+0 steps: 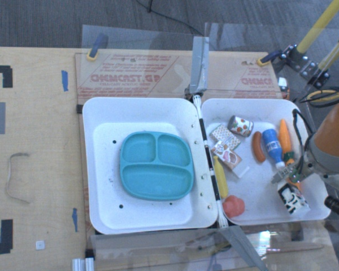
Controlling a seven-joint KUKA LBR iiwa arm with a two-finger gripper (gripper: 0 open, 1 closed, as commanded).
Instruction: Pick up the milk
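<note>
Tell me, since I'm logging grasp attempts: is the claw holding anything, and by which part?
It cannot be told. The claw sits just above the black-and-white cow-patterned milk carton in the right white bin, but no grip is visible.

I'm looking at a robot lab setup, not a home. Plywood table [34, 123] with black tape corner marks [3, 75] and blue tape bits [64, 80], two white bins [96, 151] butted side by side, clear acrylic sheet [141, 72] taped down behind them, grey carpet [73, 4], yellow-legged stand [322, 18] with cables.
</note>
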